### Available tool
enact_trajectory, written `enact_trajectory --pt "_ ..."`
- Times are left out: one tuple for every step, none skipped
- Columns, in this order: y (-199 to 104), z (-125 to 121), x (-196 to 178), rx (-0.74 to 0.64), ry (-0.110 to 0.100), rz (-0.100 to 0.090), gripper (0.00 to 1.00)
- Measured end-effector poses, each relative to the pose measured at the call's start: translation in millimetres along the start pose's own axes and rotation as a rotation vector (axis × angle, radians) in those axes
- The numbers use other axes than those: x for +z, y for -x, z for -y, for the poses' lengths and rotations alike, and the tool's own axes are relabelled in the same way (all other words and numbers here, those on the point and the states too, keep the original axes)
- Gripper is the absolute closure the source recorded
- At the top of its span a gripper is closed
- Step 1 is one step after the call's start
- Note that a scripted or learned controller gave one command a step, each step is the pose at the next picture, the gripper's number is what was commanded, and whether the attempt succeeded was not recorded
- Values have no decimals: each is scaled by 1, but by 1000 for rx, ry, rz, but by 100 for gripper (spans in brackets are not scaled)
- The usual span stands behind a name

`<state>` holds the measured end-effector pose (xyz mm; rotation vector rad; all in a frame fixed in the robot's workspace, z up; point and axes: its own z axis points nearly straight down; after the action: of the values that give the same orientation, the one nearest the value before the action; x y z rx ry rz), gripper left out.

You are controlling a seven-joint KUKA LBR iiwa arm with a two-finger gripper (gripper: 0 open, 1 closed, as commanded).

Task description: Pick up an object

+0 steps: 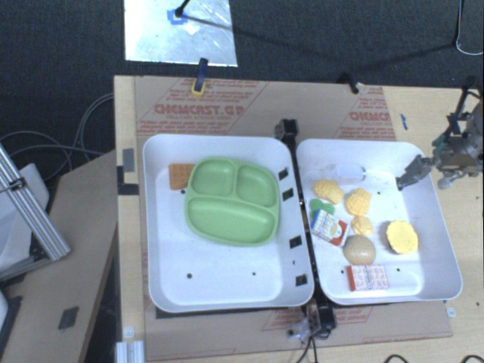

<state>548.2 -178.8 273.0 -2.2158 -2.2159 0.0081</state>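
The right bin (448, 257) holds several toy foods: a yellow lump (327, 190), a corn piece (358, 201), a smaller yellow piece (362, 225), a small printed carton (327, 226), a brown round piece (360, 249), a yellow disc (401, 237) and a red-and-white packet (368, 277). A clear item (349, 174) lies near the bin's far wall. My gripper (412, 175) hangs over the bin's far right corner, above and to the right of the yellow disc and apart from every object. Nothing is seen in its grasp.
The left bin (153, 225) holds a green divided plate (231, 201) with an orange cracker-like square (179, 176) at its far left. Black clips (288, 131) join the bins along the middle. A foil sheet (180, 21) and a clamp (199, 78) lie beyond the bench.
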Motion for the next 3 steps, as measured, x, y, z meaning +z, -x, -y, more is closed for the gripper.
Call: enact_trajectory --pt "-1 -2 -6 -3 11 3 0" --pt "-3 -1 57 -1 5 1 0" --pt "1 -8 116 -1 6 1 0"
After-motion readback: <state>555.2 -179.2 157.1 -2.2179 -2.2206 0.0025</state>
